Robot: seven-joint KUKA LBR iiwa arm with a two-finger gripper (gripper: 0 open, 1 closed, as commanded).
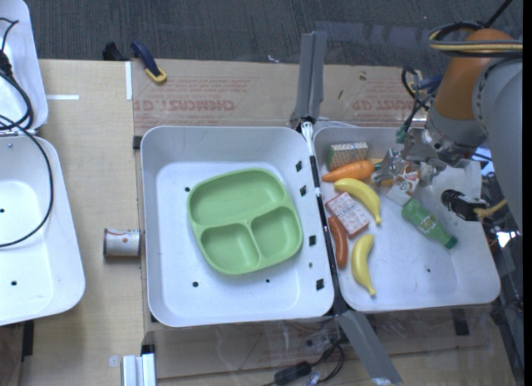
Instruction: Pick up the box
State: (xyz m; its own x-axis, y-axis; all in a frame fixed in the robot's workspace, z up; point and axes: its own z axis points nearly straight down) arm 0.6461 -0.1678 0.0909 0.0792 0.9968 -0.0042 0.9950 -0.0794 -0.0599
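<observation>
The metal 2-finger claw [397, 170] sits low in the right white plastic bin [416, 280], near its back wall, under the grey arm with the orange band [461, 85]. Whether it is released or clenched cannot be told, since the tips are lost among clutter. A small white and red carton [409, 181] lies right at the claw, apparently touching it, though no grip is visible.

Just left of the claw, an orange carrot [349, 171] lies across the bin, and behind it, against the back wall, stands a small green and tan patterned box [347, 154]. Below the carrot, a yellow banana [363, 197] curves downward, its lower end next to a flat red and white printed box [347, 214]. Beside that box, along the bin's left wall, lies a reddish-brown sausage [338, 241]. A 2nd yellow banana [362, 263] rests nearer the front of the bin. To the lower right of the claw, a green plastic bottle [428, 222] lies on its side.

The left white bin [162, 293] holds a light green plastic tray with 3 compartments [244, 220]. On the wooden desk [91, 126], outside that bin's left wall, a small silver can with an orange label [121, 243] lies on its side. A blue and yellow clamp [148, 62] rests at the desk's back edge.
</observation>
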